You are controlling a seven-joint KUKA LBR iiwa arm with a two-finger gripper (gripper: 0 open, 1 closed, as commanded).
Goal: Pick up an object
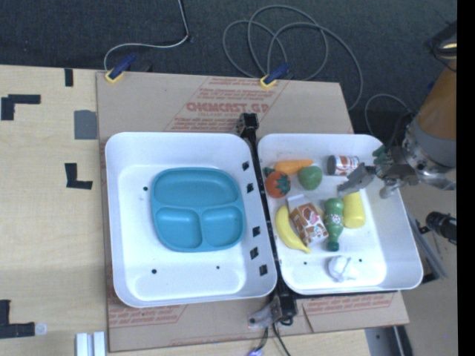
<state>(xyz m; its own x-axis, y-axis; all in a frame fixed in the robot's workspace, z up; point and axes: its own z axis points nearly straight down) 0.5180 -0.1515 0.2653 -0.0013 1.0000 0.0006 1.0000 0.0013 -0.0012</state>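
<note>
From where I stand, the grey arm reaches in from the right and its claw (371, 183) hangs over the right edge of the right white bin (397, 267), fingers spread apart with nothing between them. Just beside the lower finger lies a yellow plastic block (355, 209), touching a green toy bottle (334, 223). A small red-and-white can (343, 165) sits near the upper finger. Further left in the same bin are a yellow toy banana (288, 231), a printed snack packet (309, 223), a green round fruit (310, 176), an orange carrot (295, 166), a red tomato (277, 184) and a crumpled white lump (340, 268). The left white bin (126, 273) holds a blue sectioned plastic plate (197, 208). Both bins rest on a cardboard-covered surface (223, 106).
</note>
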